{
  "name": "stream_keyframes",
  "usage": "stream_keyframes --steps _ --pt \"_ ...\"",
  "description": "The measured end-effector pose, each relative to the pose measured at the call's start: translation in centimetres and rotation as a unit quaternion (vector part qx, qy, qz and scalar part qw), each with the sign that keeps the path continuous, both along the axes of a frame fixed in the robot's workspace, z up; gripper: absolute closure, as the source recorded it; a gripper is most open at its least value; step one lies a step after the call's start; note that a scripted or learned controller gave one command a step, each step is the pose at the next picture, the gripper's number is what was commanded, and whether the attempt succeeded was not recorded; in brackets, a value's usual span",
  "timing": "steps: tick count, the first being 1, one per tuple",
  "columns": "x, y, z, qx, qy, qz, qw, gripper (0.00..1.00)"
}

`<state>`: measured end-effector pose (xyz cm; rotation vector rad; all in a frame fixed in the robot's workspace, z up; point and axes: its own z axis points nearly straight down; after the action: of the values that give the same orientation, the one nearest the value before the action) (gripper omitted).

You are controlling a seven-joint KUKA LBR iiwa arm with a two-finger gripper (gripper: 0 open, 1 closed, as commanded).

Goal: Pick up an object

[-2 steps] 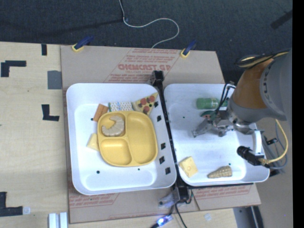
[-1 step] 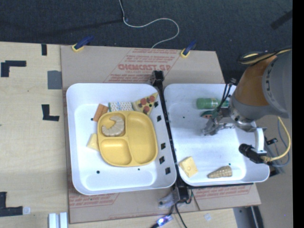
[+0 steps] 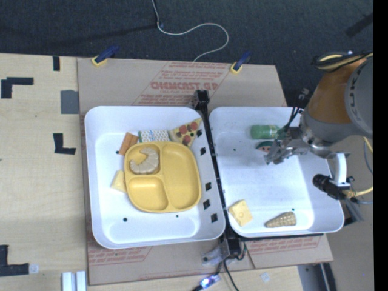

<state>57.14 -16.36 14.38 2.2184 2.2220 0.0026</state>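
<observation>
Green obj (image 3: 264, 131), small & roundish, lies in the right bin (image 3: 303, 190) near its back wall, just left of the gripper (image 3: 276, 152). Gripper sits low over the bin floor, a bit nearer the camera than the green obj & close beside it; nothing visible between its fingers, but whether they're spread or closed I cannot tell, too small & dark. Arm (image 3: 339, 111), grey w/ orange band, comes in over the bin's right rim.

Other stuff in right bin: yellow cheese-like wedge (image 3: 240, 213) at front-left corner, tan cone (image 3: 281, 220) along the front wall. Both well apart from gripper; mid floor betw. them is bare white.

Left bin (image 3: 100, 180): yellow divided plate (image 3: 167, 177) w/ a tan bitten cookie-like piece (image 3: 144, 160) in one compartment, orange stick (image 3: 128, 143) & pizza slice (image 3: 188, 131) by the back edge. Black clips along the divider betw. bins.
</observation>
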Motion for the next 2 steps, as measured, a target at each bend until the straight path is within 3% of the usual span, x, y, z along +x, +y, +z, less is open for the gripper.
stream_keyframes --steps 1,2 --pt "0.8 0.1 6.2 -0.0006 -0.001 0.000 1.0000 1.00" --pt "0.8 0.2 8.2 0.0002 0.001 0.000 1.0000 1.00"
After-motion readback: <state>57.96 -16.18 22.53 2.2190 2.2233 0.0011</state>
